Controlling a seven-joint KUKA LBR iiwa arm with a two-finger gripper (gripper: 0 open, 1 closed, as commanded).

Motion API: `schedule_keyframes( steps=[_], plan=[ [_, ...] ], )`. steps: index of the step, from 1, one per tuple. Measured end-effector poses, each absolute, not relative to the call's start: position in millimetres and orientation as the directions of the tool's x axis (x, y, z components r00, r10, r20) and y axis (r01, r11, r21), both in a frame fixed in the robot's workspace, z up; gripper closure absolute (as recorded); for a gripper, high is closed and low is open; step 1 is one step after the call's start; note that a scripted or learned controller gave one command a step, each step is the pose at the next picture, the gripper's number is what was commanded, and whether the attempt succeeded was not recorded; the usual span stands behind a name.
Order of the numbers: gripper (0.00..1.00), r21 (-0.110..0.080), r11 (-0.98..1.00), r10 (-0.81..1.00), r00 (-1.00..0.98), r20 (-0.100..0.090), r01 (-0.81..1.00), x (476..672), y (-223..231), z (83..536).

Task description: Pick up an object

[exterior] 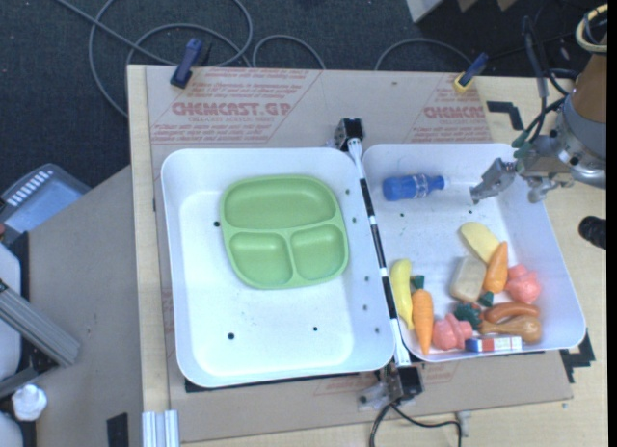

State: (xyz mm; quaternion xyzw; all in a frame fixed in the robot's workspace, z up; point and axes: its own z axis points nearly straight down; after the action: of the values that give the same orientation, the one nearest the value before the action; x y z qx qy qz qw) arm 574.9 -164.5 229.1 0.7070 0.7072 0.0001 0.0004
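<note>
The blue bottle (pixel 413 187) lies on its side in the upper part of the right bin (pixel 564 272), long axis running left to right, its narrow end toward the right of the frame. The arm enters at the upper right, with the gripper (pixel 508 181) just right of the bottle, not touching it. Whether it is spread or closed I cannot tell. A green tray (pixel 284 230) sits in the left bin (pixel 193 272).

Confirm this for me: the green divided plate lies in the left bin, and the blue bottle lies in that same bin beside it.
Not quite. The green divided plate does lie in the left bin, but the blue bottle lies on its side in the right bin, at its far end, apart from the toy food heaped at the near end. The camera view shows this.
</note>
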Motion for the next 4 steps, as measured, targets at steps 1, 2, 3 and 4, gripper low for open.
schedule_keyframes(
  steps=[1, 2, 3, 4],
  plan=[
    [0.00, -0.001, -0.001, 1.000, 0.001, 0.000, 1.000, 570.6, -176, 167],
    [0.00, -0.001, -0.001, 1.000, 0.001, 0.000, 1.000, 551.6, -185, 84],
    [1.00, 0.002, -0.001, 1.000, 0.001, -0.001, 1.000, 552.3, -185, 95],
    [1.00, 0.001, 0.000, 1.000, 0.000, -0.001, 1.000, 522.7, -169, 192]
  ],
)
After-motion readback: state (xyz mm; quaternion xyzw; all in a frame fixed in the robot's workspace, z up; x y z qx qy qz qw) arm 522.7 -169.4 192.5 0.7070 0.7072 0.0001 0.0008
